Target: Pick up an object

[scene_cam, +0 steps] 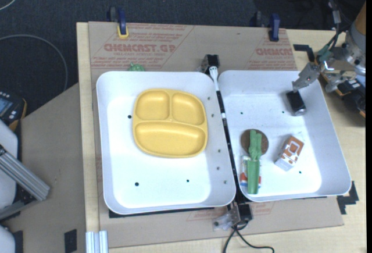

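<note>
My gripper (297,102) hangs over the upper right part of the right bin (334,129) — dark tip down near the bin floor, nothing between my fingers that I can see, and I can't tell whether they're spread or closed from this slant.

Candidates all sit lower in the same bin: a small orange-and-white box (289,152) toward the right, a green stick-shaped toy (254,160) lying across a brown round disc (254,140) near the left wall, something red-and-white by its lower end. The left bin (116,176) has the yellow divided plate (170,123) — big, flat, poor grab.

Best bet, I judge: the box. It stands apart from the others, well clear of walls. I'd shift toward the near edge of the bin, centre over the box, line my fingers across its narrow sides, drop straight. Risk — it lies skewed, so a bad wrist angle could nudge it away.
</note>
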Motion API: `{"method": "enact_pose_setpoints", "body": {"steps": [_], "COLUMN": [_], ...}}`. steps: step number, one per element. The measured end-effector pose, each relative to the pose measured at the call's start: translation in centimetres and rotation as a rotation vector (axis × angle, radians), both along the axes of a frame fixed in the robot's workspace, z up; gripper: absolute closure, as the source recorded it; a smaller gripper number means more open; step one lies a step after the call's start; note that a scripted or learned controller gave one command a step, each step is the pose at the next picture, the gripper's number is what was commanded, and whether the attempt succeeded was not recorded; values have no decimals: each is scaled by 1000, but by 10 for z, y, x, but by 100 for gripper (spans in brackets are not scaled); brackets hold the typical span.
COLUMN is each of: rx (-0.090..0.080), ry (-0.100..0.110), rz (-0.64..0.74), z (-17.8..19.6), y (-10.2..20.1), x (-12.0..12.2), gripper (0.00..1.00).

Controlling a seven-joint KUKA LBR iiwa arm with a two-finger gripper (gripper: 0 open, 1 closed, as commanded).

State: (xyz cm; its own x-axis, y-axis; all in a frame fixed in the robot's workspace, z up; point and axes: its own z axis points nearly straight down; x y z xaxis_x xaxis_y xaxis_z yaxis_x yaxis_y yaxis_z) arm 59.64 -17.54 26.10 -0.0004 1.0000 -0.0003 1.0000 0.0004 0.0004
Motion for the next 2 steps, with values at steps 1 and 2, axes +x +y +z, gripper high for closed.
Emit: {"method": "enact_pose_setpoints", "body": {"steps": [1,2], "rx": [6,-5], "ry": [15,-8], "rz": [0,1], "z": [-161,-173], "y": [23,78], "x": [-32,-41], "gripper": [0,0]}}
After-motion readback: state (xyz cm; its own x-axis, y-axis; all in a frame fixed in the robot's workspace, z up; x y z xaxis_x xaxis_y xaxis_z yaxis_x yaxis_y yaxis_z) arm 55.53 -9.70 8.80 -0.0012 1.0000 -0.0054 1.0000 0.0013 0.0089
